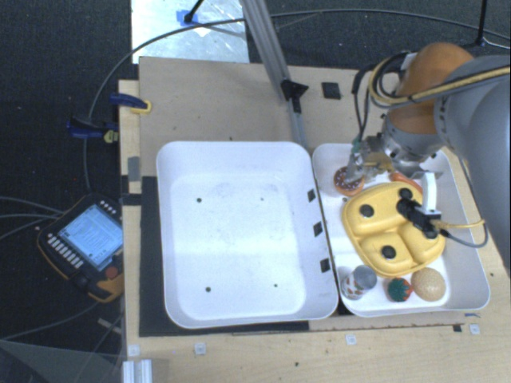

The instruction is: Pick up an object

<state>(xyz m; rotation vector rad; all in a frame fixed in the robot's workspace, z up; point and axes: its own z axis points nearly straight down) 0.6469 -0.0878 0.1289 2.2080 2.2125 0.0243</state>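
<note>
Nearest the lens is the grey arm (479, 110), reaching in from the right edge of the frame and bending down over the right bin (463, 266). Its gripper (358, 164) hangs at that bin's upper left corner, just above a small round disc (348, 182) with a brown rim — in my judgement, the thing to be picked. Whether the gripper is open or closed I cannot tell; the wrist hides it.

The disc lies just beside the upper left edge of a big yellow moulded piece (389, 231) and near the bin wall, so the spot is tight. A good grasp calls for a straight descent centred on the disc, with the gripper turned to clear both the yellow piece and the wall. A flat disc may slip — better to close low on its rim and lift slowly.

Along the bin's lower edge lie a grey knob (361, 279), a green-and-red ball (399, 288) and a beige egg (429, 283), well apart from the gripper.
</note>
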